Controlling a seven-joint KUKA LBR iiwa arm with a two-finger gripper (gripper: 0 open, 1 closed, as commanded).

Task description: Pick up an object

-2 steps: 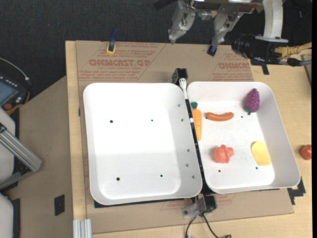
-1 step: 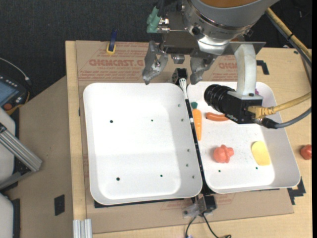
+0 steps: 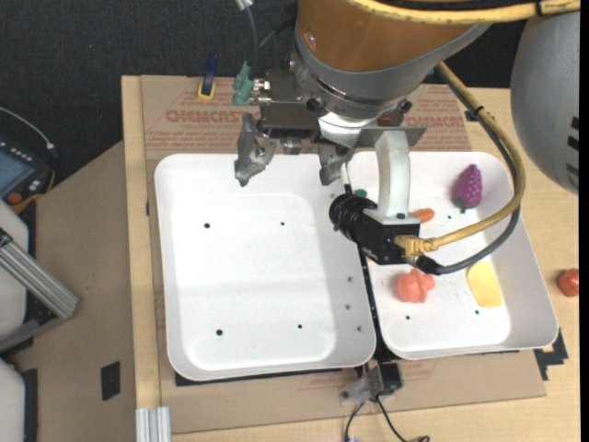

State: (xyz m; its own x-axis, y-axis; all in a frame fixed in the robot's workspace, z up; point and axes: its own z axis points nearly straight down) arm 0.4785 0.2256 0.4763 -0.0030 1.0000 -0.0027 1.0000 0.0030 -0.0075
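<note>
My gripper [image 3: 289, 168] hangs over the far side of the left bin [image 3: 184, 274], open, with nothing between its fingers [image 3: 248, 162]. The right bin [image 3: 515, 330] holds a purple bunch of grapes [image 3: 468, 185] at its far right, a small orange piece [image 3: 421, 215] partly behind the arm's hardware, a pink-red lumpy object [image 3: 414, 286] near the middle and a yellow object [image 3: 485, 284] beside it. All of these lie well to the right of the gripper.
A black cable fitting with a brass connector [image 3: 377, 233] hangs over the divide between the bins. The large orange arm body [image 3: 386, 26] covers the far middle. An orange-red object [image 3: 571, 282] lies outside the right bin. The bins sit on a cardboard sheet [image 3: 166, 109].
</note>
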